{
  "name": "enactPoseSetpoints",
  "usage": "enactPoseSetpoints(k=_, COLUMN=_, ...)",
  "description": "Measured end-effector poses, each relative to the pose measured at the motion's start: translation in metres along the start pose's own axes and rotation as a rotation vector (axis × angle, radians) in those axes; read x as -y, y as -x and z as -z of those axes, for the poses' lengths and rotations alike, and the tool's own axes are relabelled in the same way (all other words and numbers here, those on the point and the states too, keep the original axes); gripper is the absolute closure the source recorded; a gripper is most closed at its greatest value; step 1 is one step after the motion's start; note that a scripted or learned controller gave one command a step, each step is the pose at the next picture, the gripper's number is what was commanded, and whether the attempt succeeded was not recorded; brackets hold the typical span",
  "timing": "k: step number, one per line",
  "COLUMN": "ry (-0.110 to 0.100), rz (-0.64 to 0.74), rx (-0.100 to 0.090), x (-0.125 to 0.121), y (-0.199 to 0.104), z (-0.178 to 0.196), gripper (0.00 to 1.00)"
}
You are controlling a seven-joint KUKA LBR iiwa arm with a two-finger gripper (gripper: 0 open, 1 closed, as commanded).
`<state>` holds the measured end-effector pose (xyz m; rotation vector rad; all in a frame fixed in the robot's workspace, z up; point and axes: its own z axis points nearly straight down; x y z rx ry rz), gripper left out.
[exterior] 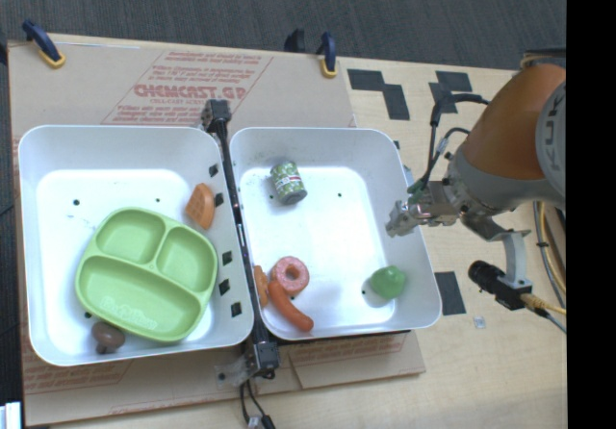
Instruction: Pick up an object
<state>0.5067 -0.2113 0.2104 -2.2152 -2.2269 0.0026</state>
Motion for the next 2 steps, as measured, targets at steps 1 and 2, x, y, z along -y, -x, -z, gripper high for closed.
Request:
enactPoseSetpoints(k=1, ry=0.0, rz=0.001, rx=-0.001, x=0.03, y=0.0, z=0.01, gripper=1.0)
enactPoseSetpoints(k=2, ry=0.005, rz=0.0, rx=0.001, x=0.029, y=0.0, z=0.044, gripper=1.0)
